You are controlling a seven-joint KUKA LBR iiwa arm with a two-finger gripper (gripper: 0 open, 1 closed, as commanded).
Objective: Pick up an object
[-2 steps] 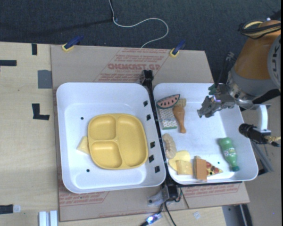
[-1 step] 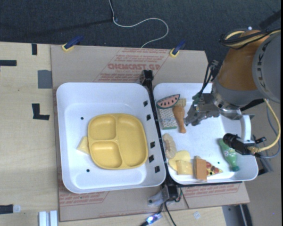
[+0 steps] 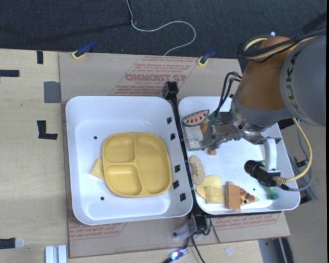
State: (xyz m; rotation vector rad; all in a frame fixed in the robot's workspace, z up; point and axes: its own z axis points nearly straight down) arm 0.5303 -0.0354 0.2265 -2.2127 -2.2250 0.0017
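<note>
I was working in a robotics lab, not a home: my two white bins [image 3: 77, 163] sat on a cardboard sheet [image 3: 148, 75] clamped to the bench with blue-and-yellow clips [image 3: 85, 49]. Black tape marks [image 3: 5, 78] dotted the wooden benchtop, a thin cable [image 3: 164, 26] trailed across dark carpet [image 3: 55, 15], and toy food such as a plastic pizza slice [image 3: 238, 195] filled one bin

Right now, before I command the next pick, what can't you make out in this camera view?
- Gripper: finger state, blurred and shadowed under the wrist.
- Right bin: the arm covers its upper right part.
- Pale wedge: partly tucked under the yellow divided plate.
- Small orange thing below the gripper: too small to identify.
- Patterned card by the watermelon slice: print unreadable.
</note>
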